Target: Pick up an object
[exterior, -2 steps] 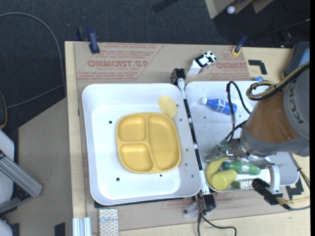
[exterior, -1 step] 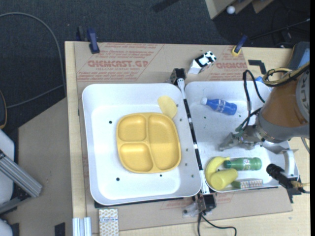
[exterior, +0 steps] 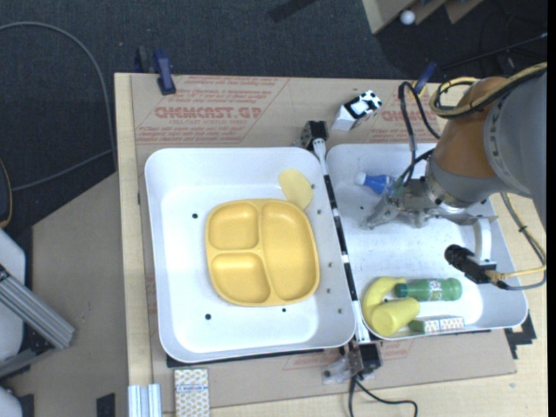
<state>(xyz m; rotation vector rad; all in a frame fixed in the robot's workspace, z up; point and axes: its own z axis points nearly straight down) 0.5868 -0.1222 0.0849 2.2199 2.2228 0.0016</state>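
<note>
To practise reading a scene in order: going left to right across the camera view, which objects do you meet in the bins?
yellow divided plate → blue-and-white item → green bottle

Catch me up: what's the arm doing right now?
The grey arm's two-finger gripper is low in the right white bin, beside a small blue-and-white object; nothing visibly held. A green plastic bottle and a yellow cup lie at that bin's near end. The left white bin holds a yellow divided plastic plate.

blue-white item [exterior: 373, 182]: partly behind gripper [exterior: 382, 213] | arm [exterior: 512, 137]: cut by right edge | label strip [exterior: 443, 324]: print unreadable
</note>
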